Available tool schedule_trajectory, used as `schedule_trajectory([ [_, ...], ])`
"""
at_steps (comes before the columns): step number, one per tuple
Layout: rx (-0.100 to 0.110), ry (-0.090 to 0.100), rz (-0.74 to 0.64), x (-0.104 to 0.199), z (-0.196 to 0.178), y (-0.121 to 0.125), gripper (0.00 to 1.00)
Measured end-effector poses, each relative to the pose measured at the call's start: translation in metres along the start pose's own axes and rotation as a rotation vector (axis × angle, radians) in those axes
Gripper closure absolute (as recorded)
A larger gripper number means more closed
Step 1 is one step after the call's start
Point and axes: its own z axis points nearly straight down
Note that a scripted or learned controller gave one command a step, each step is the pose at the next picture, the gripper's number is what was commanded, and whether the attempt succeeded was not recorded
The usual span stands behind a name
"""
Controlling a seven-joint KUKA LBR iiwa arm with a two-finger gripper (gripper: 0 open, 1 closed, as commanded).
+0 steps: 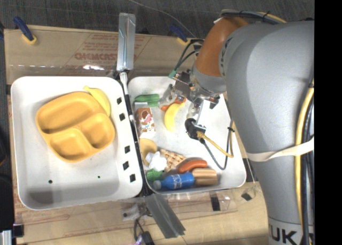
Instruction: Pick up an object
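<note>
Arm: the grey KUKA arm reaches in from the right, its orange band above the wrist, over the upper part of the right bin.
Gripper: the gripper hangs low in the right bin, right over the top end of a yellow toy banana; its tips are hidden among wrist hardware and cables, so I cannot tell whether it grips anything.
Toy banana: lies on the bin floor near the middle of the right bin, its upper end touching or just under the gripper.
Green object: a small green piece sits at the upper left of the right bin, just left of the gripper.
Brown packet: a small brown printed packet lies below the green piece, along the left wall.
Bottom clutter: a blue bottle, a copper-coloured cylinder, a toy hot dog and a waffle cone crowd the lower edge.
Left bin: the left bin holds a yellow divided tray with a second banana at its upper right edge.
</note>
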Motion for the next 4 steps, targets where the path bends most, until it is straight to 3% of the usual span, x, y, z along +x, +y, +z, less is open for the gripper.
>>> schedule_trajectory([
  [1,-0.001,-0.002,-0.193,-0.009,0.045,-0.027,0.00],
  [2,-0.003,-0.002,-0.149,0.012,0.043,0.033,0.00],
  [3,0.000,-0.001,-0.156,0.014,0.033,0.032,1.00],
  [4,-0.014,0.004,-0.160,0.049,-0.063,0.017,1.00],
])
